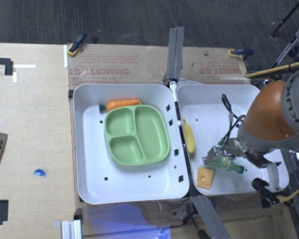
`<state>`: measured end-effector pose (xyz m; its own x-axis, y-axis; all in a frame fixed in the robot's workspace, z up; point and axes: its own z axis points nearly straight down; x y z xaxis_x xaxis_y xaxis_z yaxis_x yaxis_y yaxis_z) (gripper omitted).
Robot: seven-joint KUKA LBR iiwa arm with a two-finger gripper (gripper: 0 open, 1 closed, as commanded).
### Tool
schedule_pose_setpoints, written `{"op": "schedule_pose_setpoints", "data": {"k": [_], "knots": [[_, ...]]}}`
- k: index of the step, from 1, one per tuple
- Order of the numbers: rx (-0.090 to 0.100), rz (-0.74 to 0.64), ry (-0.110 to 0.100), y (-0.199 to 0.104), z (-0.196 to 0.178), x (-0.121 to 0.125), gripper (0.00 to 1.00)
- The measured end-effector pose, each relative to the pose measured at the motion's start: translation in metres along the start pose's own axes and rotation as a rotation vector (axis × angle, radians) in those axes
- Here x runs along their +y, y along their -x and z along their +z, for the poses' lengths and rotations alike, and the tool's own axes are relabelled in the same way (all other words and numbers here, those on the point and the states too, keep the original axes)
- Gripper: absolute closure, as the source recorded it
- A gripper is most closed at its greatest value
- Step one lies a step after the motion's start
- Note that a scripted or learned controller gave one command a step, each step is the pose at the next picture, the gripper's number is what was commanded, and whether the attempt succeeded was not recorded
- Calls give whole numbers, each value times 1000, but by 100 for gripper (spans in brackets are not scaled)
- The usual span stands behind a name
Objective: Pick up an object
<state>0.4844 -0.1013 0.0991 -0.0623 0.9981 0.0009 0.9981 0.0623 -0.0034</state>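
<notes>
Left bin (pixel 84 148) has one green divided plate (pixel 137 134), three compartments, sitting roughly in the middle, and one carrot (pixel 123 103) lying just past its far edge, touching or nearly so. Over the divider, the right bin (pixel 209 96) has one banana (pixel 189 137) lying along its left wall, one yellow cheese wedge (pixel 205 178) near the front, and one green bottle-ish thing (pixel 231 166) right under the tool, though it's too blurry to be sure that's what it is.

The gripper (pixel 215 156) is low in the right bin, right on top of that green item, with the cheese just in front of it. Honestly can't tell how far the fingers are spread or whether anything is actually between them, since the metalwork and the green thing blur together.

If the green item is the target, I'd centre the fingers across its narrow width, get them fully down before closing, then lift straight up slowly so it doesn't roll out or drag the cheese along.
</notes>
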Motion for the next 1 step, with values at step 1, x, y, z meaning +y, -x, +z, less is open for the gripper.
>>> {"op": "schedule_pose_setpoints", "data": {"k": [1], "knots": [[-2,192,2,-36,-92,14,100]]}}
